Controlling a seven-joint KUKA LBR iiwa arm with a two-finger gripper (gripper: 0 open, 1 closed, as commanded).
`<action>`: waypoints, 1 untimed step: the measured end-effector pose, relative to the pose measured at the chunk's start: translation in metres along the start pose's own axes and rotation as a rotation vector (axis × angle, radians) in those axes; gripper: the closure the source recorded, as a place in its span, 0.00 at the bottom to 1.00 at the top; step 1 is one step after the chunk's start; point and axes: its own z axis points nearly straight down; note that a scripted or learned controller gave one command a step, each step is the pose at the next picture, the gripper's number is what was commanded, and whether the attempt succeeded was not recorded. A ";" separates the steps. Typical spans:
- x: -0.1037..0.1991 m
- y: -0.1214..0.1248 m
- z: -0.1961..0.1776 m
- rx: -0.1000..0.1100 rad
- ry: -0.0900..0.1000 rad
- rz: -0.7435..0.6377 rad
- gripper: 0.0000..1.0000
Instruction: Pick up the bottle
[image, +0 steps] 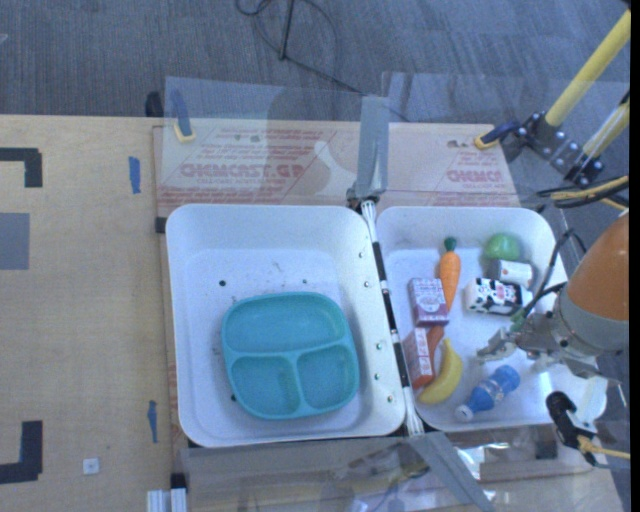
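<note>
Jaws state cannot be told; gripper (507, 343) hovers above the light, slippery bottle (490, 391); grasp mid-body.

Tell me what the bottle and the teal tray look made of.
Bottle: likely clear plastic, translucent blue body with a white cap, slightly glossy. Teal tray: apparently moulded plastic, matte, with smooth rounded compartment ridges. Neither can be confirmed from look alone.

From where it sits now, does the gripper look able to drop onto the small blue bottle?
Probably yes. The gripper hangs just above the small blue plastic bottle, which lies on its side with nothing on top. The yellow banana lies close on its left, so the fit on that side looks tight.
</note>
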 end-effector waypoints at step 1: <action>0.037 -0.009 -0.028 0.006 0.002 0.263 0.00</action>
